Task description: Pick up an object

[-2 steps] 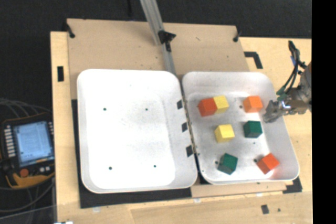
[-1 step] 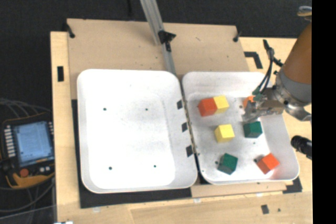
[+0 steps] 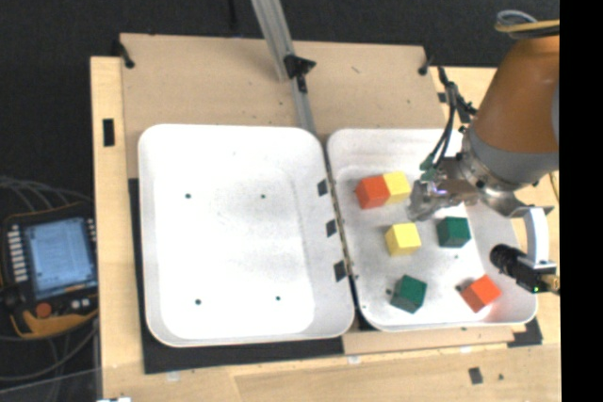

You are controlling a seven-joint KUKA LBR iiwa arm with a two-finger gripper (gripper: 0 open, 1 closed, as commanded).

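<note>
Yellow block point(image 3: 403, 238) beside green block point(image 3: 453, 232)

Left of the gripper point(image 3: 431, 201) sit an orange block point(image 3: 372, 191) and yellow block point(image 3: 397, 184); below it another yellow block point(image 3: 403, 238); green blocks point(image 3: 453, 232) point(image 3: 409, 293); white bins point(image 3: 170, 155).

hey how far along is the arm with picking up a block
Done: the gripper has reached the right white bin, beside the orange and yellow cubes. In hand: nothing visibly lifted. Left: grasping and raising one; all six cubes sit on the bin floor.
</note>
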